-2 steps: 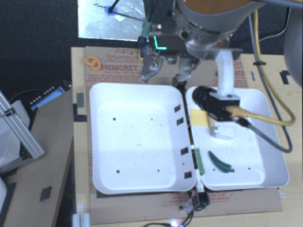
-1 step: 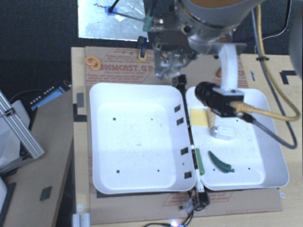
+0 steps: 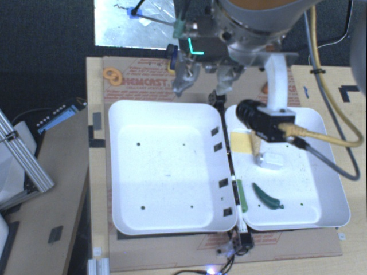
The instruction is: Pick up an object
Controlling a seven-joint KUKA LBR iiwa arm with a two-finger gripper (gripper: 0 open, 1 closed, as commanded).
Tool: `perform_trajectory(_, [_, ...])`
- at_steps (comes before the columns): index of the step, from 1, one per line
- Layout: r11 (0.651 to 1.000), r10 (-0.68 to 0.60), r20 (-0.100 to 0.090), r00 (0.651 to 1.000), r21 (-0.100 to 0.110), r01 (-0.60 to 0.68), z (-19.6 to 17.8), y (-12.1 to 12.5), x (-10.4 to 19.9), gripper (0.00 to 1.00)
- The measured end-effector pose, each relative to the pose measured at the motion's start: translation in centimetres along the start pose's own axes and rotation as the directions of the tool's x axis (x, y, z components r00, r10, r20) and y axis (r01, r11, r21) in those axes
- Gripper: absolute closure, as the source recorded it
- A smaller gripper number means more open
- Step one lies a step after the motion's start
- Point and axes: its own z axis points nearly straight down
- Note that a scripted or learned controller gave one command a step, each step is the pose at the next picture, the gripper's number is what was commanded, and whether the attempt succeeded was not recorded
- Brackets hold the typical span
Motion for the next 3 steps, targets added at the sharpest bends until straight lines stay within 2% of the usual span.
perform_trajectory(1, [1.000, -0.004, -0.002, 1.000, -0.003, 0.004, -1.2, 0.0, 0.0, 1.00])
perform_trajectory(2, [1.000, -0.006, -0.001, 1.000, -0.002, 0.006, -1.1, 0.0, 0.0, 0.00])
perform_trajectory(3, [1.000, -0.010, -0.003, 1.000, -0.004, 0.010, -2.3, 0.1, 0.0, 1.00])
